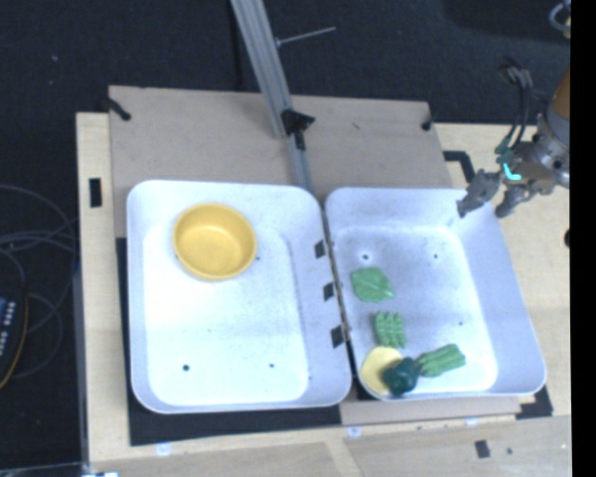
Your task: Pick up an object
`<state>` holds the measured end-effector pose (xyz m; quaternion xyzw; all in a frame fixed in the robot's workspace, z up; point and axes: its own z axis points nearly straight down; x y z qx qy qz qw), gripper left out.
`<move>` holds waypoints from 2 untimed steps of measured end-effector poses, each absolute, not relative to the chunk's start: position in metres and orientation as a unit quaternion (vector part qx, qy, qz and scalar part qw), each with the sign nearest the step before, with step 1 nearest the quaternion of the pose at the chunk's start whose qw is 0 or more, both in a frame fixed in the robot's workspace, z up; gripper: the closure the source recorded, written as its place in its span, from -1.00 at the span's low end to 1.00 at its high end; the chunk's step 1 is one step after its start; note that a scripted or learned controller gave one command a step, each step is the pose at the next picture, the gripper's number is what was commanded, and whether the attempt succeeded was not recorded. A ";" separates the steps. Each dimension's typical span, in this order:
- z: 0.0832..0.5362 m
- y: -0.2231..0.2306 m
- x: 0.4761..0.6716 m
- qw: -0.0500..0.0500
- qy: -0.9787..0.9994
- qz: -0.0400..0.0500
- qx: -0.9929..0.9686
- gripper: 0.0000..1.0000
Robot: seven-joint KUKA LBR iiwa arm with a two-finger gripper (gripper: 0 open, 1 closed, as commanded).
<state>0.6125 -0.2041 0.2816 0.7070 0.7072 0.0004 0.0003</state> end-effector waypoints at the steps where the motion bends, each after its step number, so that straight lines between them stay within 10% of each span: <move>1: 0.282 -0.204 0.613 0.000 0.707 0.000 0.707 -1.00; 2: 0.219 -0.203 0.609 -0.002 0.707 -0.002 0.707 -1.00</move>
